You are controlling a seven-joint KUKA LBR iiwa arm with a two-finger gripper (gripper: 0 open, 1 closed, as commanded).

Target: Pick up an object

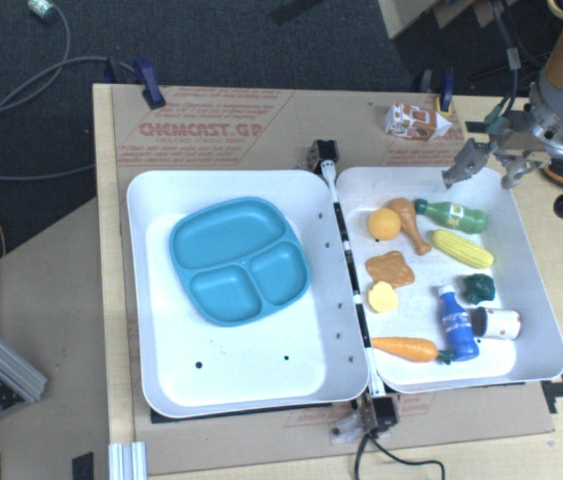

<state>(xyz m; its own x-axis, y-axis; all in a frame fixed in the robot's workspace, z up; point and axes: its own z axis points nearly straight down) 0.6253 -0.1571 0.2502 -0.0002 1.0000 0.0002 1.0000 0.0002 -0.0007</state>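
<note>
The carrot (406,348) lies along the near rim of the right bin (536,368), its green tip pointing toward the blue bottle (455,324), which lies just beside it. A white cup (501,322) rests against the bottle's far side, and a dark green piece (478,288) sits just above that.

Candidate objects for pickup are all in the right bin. The hand (489,162) hovers above the bin's far edge, fingers spread apart and grasping nothing. The closest items to it are the green bottle (454,215), the corn cob (462,249) and the drumstick (410,222) with an orange ball (383,224) touching it.

Recommended procedure:
1. Select an object with free space on both sides. The corn cob and the green bottle lie close together; the carrot is better isolated.
2. Align the fingers across the short axis of an elongated object.
3. Descend vertically; round plastic items will likely roll if struck off-centre.
4. Close fully before lifting.

A brown piece (390,268) and a yellow piece (383,297) lie near the divider.

The left bin (151,368) holds a blue divided plate (240,260). Both bins rest on a cardboard sheet (201,118) on the counter (61,298). A small carton (417,120) lies on the cardboard behind the right bin. Dark carpet (211,18) with loose cables surrounds the station.
</note>
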